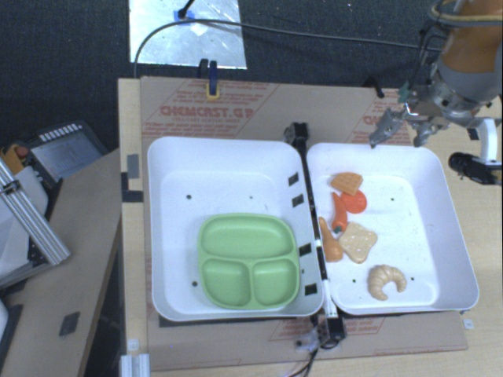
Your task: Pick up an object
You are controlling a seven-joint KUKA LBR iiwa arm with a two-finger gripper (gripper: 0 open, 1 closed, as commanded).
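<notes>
The gripper [402,130] hangs above the far rim of the right bin [452,210], fingers spread apart with nothing between them, likely parked high so it can drop onto a target. The candidates lie in that bin's left half: a cracker [346,183], a red piece [351,203], a carrot [330,240] against the wall, toast [358,243] and a croissant [386,280]. The left bin [169,210] carries a green tray [247,259].
</notes>
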